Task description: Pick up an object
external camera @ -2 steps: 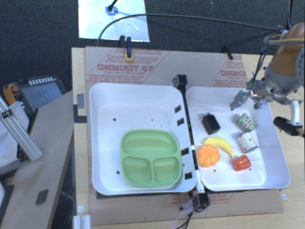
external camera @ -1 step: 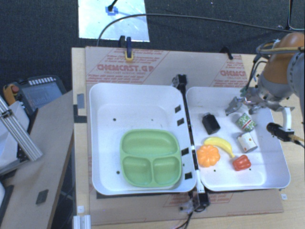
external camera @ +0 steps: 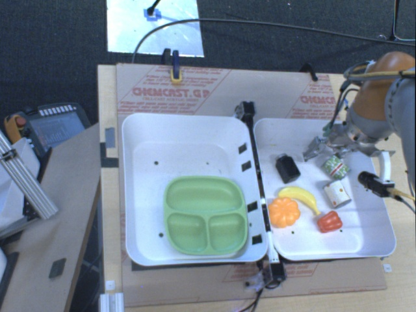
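Camera view: nearest, in the left bin [external camera: 140, 174], lies a green tray [external camera: 205, 214] with three compartments. In the right bin [external camera: 377, 239], toward the front, an orange pumpkin [external camera: 284, 212] sits touching a banana [external camera: 300, 197], with a red pepper [external camera: 329, 221] near them. Behind those lie a white cylinder [external camera: 337, 193], a black block [external camera: 287, 168] and a green-patterned can [external camera: 335, 166]. The gripper [external camera: 333, 156] sits right over the can, touching or nearly so; whether its claw is spread or pinching cannot be told.
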Tool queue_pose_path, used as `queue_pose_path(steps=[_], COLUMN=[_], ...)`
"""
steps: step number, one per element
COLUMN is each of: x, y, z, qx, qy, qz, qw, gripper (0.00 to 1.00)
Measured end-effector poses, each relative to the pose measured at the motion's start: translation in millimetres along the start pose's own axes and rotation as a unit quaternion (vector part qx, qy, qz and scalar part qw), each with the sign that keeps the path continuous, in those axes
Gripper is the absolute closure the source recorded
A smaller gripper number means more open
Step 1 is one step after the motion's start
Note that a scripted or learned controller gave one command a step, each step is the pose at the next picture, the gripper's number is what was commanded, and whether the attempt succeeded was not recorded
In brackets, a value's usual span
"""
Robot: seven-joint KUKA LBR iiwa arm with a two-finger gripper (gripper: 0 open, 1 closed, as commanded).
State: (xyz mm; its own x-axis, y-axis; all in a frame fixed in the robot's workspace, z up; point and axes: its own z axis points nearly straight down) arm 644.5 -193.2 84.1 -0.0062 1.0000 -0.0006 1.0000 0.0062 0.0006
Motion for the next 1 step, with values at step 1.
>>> queue_pose_path(steps=[1], x=[-0.2], y=[1.6], z=[-12.7], qx=[-0.003], qy=[-0.001], qz=[-0.001], qw=[1.0], gripper=[1.0])
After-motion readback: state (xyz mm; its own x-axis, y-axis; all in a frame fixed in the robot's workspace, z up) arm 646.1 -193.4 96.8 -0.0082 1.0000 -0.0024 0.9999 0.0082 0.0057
